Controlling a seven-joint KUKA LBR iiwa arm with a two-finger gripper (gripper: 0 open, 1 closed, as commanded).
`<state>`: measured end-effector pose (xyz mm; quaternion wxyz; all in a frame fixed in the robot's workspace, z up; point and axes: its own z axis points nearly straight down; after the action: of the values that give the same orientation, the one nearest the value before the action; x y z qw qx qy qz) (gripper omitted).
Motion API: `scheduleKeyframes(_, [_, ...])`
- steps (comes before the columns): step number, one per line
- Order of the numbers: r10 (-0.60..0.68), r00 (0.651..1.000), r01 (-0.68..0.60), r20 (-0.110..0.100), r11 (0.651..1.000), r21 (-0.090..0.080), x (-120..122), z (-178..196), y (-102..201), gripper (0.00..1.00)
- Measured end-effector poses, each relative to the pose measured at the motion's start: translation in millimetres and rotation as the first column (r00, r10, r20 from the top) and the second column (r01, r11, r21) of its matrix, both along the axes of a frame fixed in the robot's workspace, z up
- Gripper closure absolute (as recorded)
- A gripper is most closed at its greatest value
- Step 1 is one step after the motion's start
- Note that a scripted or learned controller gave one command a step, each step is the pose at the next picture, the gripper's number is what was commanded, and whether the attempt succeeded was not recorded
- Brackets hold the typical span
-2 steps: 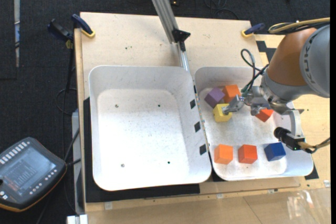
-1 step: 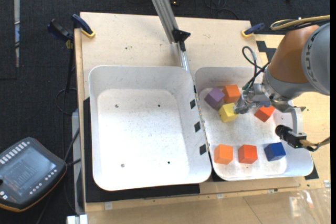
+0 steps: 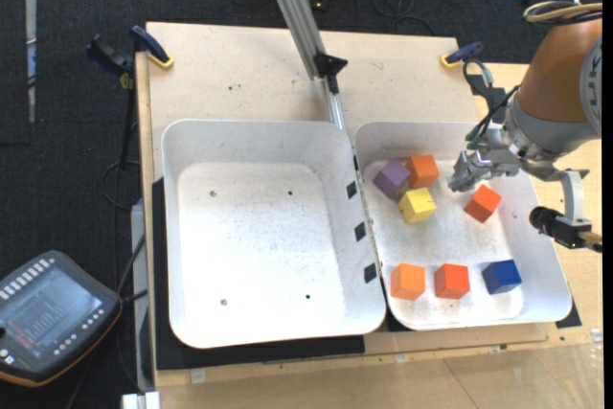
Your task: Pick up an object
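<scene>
Table [image 3: 249, 72], right bin [image 3: 546, 287]: gripper [image 3: 467, 172] hovers beside red cube [image 3: 483, 203] (finger opening: can't tell). Centre over it, descend straight, avoid the yellow cube [image 3: 418, 204].

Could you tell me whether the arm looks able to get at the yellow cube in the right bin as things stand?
Probably yes: the end effector hovers close by the yellow cube, whose top is uncovered, though the purple cube crowds its upper-left side.

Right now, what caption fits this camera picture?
Gripper hovers over the right bin beside a red cube.
</scene>
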<state>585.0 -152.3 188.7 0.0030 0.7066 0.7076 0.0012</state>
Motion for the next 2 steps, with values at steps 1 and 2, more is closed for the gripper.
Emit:
scheduleKeyframes(1, [0.001, 1.000, -0.001, 0.001, 1.000, 0.000, 1.5, 45.1, -0.2, 1.00])
scheduleKeyframes(2, [0.006, 1.000, -0.006, -0.006, 1.000, 0.004, -11.7, 54.9, 54.8, 1.00])
